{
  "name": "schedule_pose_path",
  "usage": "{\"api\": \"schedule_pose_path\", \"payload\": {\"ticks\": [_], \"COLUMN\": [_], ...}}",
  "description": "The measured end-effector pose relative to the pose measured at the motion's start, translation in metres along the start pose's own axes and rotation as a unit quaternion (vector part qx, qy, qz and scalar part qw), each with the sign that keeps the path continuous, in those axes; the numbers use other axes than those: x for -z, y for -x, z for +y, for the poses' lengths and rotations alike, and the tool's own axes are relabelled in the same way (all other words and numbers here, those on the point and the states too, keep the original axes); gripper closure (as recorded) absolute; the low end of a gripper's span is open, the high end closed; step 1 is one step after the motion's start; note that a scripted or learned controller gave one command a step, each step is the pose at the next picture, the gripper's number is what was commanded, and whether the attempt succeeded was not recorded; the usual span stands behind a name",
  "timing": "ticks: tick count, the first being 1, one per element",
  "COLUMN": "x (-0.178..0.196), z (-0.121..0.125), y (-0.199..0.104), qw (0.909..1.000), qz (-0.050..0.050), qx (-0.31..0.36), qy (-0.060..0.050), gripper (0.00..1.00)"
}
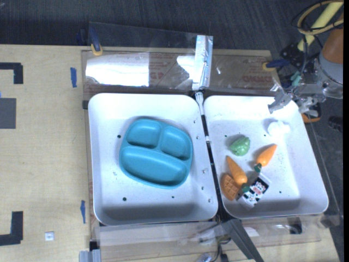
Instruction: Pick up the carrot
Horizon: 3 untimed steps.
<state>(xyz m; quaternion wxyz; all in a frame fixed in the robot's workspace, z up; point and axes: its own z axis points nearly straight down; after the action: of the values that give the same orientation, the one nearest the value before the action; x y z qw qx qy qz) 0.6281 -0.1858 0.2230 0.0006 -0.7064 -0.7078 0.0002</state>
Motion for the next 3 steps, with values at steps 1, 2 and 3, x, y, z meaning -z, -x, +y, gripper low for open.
{"api": "schedule_pose_path", "payload": {"ticks": [1,2,3], "x": [-0.120,-0.106,-0.136], "z": [-0.072,-0.068,-0.129], "y": [-0.001,-0.001,0.006], "qw": [0.9999,0.9999,0.9916], "qz": [0.001,-0.001,-0.001], "qx": [0.010,0.010,0.129], "qy": [-0.003,0.002,0.003], "gripper": [0.00,1.00,1.00]}}
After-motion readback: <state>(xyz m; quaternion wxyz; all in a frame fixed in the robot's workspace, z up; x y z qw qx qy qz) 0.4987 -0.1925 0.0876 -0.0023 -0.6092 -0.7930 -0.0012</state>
